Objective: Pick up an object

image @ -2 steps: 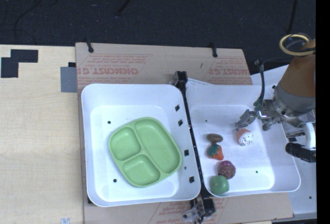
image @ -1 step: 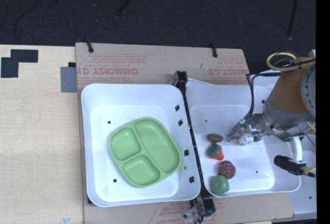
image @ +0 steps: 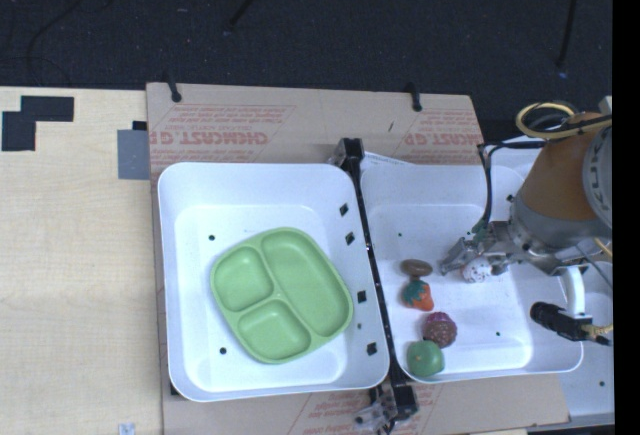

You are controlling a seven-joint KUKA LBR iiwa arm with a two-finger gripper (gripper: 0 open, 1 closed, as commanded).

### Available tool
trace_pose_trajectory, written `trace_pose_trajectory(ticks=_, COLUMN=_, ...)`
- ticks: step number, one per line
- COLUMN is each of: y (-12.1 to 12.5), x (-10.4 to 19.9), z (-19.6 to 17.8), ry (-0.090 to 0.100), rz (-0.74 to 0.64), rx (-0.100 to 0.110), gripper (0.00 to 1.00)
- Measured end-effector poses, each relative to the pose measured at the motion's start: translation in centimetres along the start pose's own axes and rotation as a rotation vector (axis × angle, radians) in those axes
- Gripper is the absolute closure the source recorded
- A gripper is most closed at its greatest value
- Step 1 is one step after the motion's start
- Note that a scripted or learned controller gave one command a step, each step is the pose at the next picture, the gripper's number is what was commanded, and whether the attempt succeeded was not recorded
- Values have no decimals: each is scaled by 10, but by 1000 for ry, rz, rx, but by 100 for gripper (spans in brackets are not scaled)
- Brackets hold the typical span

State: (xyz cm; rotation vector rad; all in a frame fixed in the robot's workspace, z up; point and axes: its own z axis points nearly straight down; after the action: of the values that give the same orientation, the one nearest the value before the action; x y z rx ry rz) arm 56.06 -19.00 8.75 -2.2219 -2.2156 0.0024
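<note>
While the grey two-finger gripper (image: 462,261) hangs low in the right white bin (image: 500,353), whether it is open I cannot tell; this looks like the approach. The small brown oval object (image: 417,268) lies just beside it, mid-bin toward the left wall, so the next move calls for closing in on it.

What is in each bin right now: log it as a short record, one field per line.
left bin: shallow white bin holding a light green three-compartment plastic plate
right bin: shallow white bin holding four small items
items, top to bottom: brown flat piece; orange and green toy; dark red knobbly ball; green round ball
gripper: gripper low in the right bin, right of the brown piece
</note>
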Motion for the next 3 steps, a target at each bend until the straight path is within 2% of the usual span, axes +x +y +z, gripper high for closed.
trace_pose_trajectory(ticks=1, y=0, x=-1, z=-11, ry=0, rz=3, rx=-1, gripper=100)
trace_pose_trajectory(ticks=3, y=17, x=-4, z=-120, ry=-3, rz=-4, rx=-8, gripper=100)
